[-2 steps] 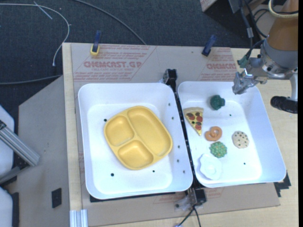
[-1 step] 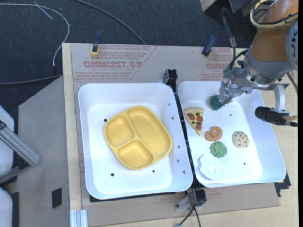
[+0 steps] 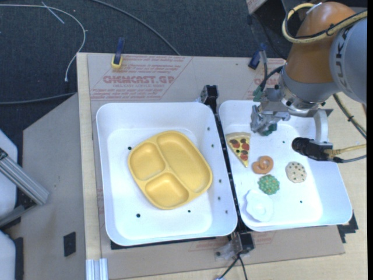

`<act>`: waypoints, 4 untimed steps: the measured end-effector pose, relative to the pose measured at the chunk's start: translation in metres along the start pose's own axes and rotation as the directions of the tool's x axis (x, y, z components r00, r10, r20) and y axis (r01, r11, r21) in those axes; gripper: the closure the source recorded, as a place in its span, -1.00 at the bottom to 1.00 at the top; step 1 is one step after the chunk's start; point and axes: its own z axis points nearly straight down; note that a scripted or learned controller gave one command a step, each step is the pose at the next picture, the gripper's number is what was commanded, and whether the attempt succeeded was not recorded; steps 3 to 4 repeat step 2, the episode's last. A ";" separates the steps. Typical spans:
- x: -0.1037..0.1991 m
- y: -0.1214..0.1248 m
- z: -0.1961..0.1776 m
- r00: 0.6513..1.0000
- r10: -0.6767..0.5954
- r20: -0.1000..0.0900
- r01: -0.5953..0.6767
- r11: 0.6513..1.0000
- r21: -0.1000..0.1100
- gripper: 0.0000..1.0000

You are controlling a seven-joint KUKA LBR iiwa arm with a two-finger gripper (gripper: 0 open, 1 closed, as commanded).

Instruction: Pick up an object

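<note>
My gripper point(image 3: 265, 123) hangs low over the back left part of the right bin point(image 3: 332, 212), just above and to the right of a pizza slice point(image 3: 239, 147). In front of it lie a glazed donut point(image 3: 263, 165), a green broccoli piece point(image 3: 268, 184), a chocolate chip cookie point(image 3: 296, 172) and a white lidded cup point(image 3: 259, 205). Nothing shows between the gripper's tips from this angle. The arm's orange band point(image 3: 315, 45) rises behind it at the upper right.
A yellow three-part plate point(image 3: 169, 168) lies in the left bin point(image 3: 116, 214). A black fitting with a yellow cable point(image 3: 312, 148) sits over the right bin's right half. Black clamps point(image 3: 208, 93) stand between the bins at the back.
</note>
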 end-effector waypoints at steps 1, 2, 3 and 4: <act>0.059 -0.019 -0.007 1.000 -0.002 -0.001 0.002 1.000 0.000 1.00; 0.102 -0.038 -0.011 1.000 0.000 0.000 0.000 1.000 0.001 1.00; 0.102 -0.038 -0.011 1.000 0.000 0.000 0.000 1.000 0.001 1.00; 0.102 -0.038 -0.011 1.000 0.000 0.000 0.000 1.000 0.001 1.00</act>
